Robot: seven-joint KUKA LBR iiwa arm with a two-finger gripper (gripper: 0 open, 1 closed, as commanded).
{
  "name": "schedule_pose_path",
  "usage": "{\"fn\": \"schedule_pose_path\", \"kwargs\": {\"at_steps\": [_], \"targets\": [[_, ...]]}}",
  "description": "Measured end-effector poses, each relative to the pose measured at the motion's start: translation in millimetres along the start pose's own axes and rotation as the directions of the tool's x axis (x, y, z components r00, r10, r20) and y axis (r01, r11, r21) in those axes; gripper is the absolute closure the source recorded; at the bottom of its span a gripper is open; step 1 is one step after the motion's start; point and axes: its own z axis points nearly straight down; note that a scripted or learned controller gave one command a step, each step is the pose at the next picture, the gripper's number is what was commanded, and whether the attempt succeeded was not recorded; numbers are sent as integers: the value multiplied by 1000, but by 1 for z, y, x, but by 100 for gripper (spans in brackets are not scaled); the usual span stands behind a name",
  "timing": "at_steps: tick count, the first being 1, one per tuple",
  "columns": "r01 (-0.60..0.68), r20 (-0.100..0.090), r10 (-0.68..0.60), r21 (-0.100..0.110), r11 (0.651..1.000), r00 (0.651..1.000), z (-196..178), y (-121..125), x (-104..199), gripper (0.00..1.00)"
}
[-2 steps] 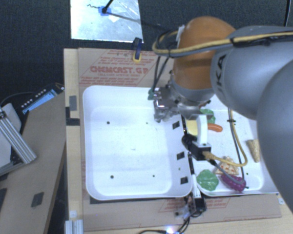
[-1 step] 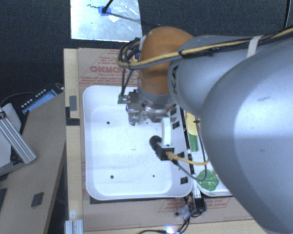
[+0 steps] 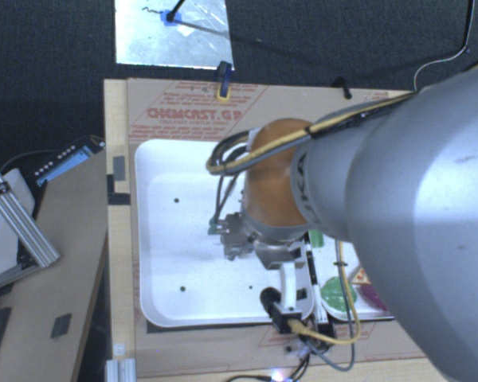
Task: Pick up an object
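My gripper (image 3: 233,242) hangs low over the right part of the left white bin (image 3: 175,237), below the orange band (image 3: 272,183) of the wrist. Nothing can be seen held in it. The big grey arm (image 3: 414,213) covers most of the right bin. At that bin's near edge a round green object (image 3: 334,293), a purple object (image 3: 372,297) and a small orange-yellow piece (image 3: 358,276) peek out. A slim green thing (image 3: 315,238) shows just beside the wrist.
Both bins rest on a cardboard sheet with red print (image 3: 193,114), held by a yellow and blue clamp (image 3: 223,83) at the far edge. A silvery sheet (image 3: 171,22) lies beyond it. A metal rail (image 3: 16,221) stands at the left.
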Motion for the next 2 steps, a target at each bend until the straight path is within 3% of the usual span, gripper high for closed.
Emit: {"fn": "schedule_pose_path", "kwargs": {"at_steps": [1, 2], "targets": [[10, -7, -10, -20, 1000, 1000, -103, 10, 57, 100], [6, 0, -6, -4, 1000, 1000, -32, -10, 78, 100]]}}
